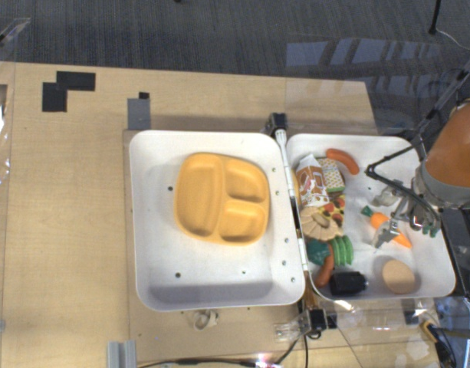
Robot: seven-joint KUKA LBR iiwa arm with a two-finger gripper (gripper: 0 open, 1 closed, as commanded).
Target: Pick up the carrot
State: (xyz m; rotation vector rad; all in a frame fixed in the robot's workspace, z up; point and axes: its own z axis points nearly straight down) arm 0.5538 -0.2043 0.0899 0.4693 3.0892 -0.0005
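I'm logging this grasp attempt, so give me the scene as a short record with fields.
left bin: holds a yellow divided tray
right bin: toy food heaped along its left side
carrot: orange, in the right bin, right of the heap
gripper: low over the carrot; grip cannot be judged
arm: reaches in from the right
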